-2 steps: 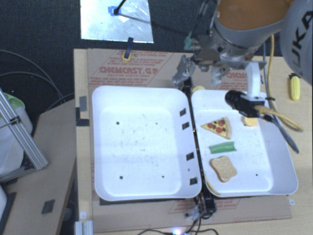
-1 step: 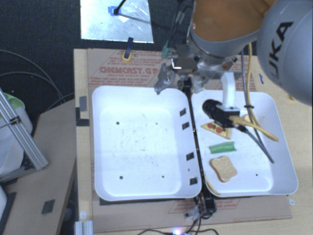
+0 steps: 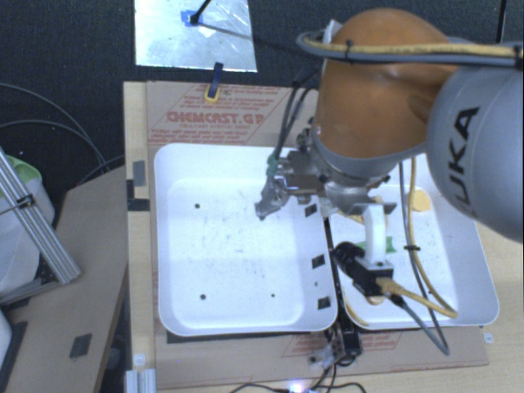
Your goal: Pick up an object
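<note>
Now, gripper [image 3: 270, 199]: over left bin [image 3: 176, 219], jaw state unclear.
Advice: swing right, descend squarely on right bin's [image 3: 479, 297] objects.

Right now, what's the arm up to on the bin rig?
The KUKA arm reaches in from the right, over the seam between the two white bins. Its gripper hangs over the right part of the left bin, with nothing visible between its fingers, so no pick is confirmed. The right bin is mostly hidden under the arm; a yellow item and something green peek out there.
</note>
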`<state>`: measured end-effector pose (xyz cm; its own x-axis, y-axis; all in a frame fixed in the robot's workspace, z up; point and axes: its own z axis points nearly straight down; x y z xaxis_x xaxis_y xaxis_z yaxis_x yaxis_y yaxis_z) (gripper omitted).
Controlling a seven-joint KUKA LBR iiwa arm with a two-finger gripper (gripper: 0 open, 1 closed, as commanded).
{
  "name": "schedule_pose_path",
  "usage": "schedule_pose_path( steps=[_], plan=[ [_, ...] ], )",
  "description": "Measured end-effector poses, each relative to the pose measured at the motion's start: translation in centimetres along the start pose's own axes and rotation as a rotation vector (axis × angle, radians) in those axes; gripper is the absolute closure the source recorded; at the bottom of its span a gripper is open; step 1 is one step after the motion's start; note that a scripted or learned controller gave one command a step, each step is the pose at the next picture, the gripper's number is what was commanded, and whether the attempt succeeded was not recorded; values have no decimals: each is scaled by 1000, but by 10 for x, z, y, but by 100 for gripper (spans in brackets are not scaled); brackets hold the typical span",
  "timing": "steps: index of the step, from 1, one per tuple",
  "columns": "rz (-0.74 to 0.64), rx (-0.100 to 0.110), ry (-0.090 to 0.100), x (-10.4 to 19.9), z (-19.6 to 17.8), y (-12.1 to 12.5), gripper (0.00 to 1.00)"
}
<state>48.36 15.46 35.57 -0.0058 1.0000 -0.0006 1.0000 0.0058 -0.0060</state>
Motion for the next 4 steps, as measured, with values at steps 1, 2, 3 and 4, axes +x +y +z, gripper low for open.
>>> schedule_pose_path(
  steps=[1,2,3,4],
  plan=[
    [-2,-13,2,34,-7,77,0],
    [8,5,-4,3,128,97,0],
    [1,-9,0,23,276,188,0],
    [-2,-10,4,83,269,185,0]
  ],
)
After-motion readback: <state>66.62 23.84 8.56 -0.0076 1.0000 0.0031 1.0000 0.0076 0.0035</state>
